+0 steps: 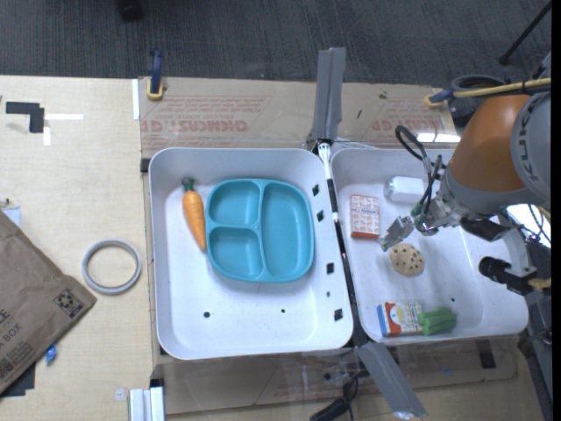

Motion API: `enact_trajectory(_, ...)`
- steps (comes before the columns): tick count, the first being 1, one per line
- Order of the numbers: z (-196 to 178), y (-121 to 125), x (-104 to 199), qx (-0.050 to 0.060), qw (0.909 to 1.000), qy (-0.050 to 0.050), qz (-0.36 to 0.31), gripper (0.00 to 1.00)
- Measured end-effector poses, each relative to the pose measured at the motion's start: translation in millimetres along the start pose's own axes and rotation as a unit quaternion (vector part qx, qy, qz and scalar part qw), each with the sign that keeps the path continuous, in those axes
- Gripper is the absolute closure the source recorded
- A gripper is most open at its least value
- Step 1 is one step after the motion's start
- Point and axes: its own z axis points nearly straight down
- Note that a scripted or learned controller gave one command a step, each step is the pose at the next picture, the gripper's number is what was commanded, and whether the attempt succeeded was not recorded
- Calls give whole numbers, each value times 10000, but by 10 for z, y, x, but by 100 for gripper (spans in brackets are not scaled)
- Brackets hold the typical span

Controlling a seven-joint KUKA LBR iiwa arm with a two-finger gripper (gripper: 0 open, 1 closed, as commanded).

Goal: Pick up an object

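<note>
Surface [79, 174]: pale wood-grain board with a brown cardboard sheet under two bins; a flat cardboard box at lower left is cut off by the frame.
Left bin [254, 323]: shallow glossy white plastic with rounded corners.
Right bin [456, 318]: same make; its right side is hidden behind the arm.
Arm [495, 152]: smooth orange dome on a grey body, cut off at the right edge, with black cables looping over it.
Plate [261, 230]: teal plastic, rounded rectangle, three compartments, in the left bin.
Carrot [194, 216]: orange, tapered, green top pointing away, long axis along the plate's left edge, just beside it.
Carton [415, 318]: small printed box, lying flat near the right bin's front wall, long axis left to right.
Red box [365, 216]: small, flat, by the divider.
Cookie [407, 259]: round, tan, speckled, mid right bin.
Hand [396, 232]: dark metal, tilted, just above the cookie; too small to tell whether spread or pressed together.
</note>
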Motion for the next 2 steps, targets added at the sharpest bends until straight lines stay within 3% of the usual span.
enact_trajectory(1, 186, -337, 337, 7, 9938, 7, 1110, 0)
enact_trajectory(2, 97, -337, 327, 6, 9936, 6, 1127, 100)
